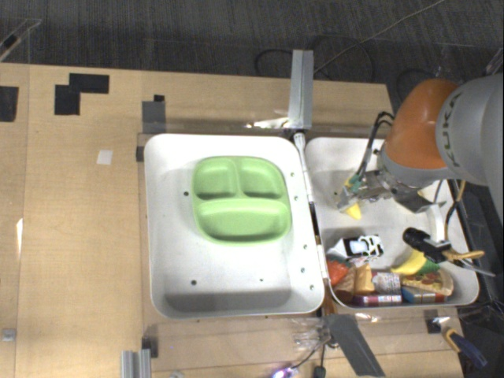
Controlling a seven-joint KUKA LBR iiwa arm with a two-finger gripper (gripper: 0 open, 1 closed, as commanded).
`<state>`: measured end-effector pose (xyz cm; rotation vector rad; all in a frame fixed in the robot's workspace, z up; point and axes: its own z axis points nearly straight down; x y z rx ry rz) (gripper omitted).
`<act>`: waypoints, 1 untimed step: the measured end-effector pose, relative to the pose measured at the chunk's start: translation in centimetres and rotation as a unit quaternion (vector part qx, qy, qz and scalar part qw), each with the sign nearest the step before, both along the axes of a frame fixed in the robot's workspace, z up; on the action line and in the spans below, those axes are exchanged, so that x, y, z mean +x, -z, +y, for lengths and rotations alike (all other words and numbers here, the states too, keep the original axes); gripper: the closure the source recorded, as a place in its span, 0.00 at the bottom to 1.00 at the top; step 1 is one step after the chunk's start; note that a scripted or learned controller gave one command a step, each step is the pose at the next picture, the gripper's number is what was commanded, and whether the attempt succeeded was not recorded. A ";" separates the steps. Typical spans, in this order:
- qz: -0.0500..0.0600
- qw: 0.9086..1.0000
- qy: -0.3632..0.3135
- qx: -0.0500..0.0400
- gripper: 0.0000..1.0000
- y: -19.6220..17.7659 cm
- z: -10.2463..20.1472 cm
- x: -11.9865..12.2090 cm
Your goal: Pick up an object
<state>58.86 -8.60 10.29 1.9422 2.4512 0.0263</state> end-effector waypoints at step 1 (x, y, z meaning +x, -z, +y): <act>0.007 1.000 0.025 -0.002 1.00 -8.4 4.3 3.7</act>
